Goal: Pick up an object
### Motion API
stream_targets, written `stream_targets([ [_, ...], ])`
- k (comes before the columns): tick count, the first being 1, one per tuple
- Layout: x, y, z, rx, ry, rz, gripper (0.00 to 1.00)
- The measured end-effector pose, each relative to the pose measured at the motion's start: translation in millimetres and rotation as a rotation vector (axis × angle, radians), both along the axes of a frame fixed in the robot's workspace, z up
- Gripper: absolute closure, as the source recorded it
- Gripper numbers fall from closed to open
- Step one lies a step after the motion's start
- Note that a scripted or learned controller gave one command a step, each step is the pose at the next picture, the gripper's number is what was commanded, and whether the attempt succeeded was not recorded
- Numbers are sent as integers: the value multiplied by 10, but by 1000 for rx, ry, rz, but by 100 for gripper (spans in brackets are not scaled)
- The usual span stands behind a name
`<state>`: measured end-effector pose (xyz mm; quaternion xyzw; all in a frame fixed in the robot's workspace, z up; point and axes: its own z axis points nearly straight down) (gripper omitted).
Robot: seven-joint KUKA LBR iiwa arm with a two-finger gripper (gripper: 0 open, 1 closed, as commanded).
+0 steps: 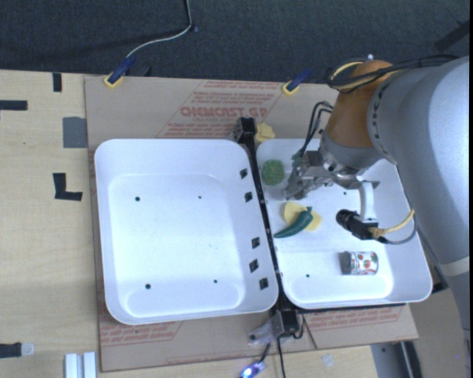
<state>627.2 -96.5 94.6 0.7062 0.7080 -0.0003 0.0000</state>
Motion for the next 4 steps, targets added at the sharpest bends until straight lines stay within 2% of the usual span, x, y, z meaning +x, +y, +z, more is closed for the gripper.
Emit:
stream_targets([
  [1, -468, -81, -92, 0, -1, -3, 100],
  [2, -603, -357, 1775, -4, -16, -3, 100],
  [3, -591, 384, 2898, 1, -13, 7, 100],
  [4, -986, 927, 1852, 3, 14, 3, 100],
])
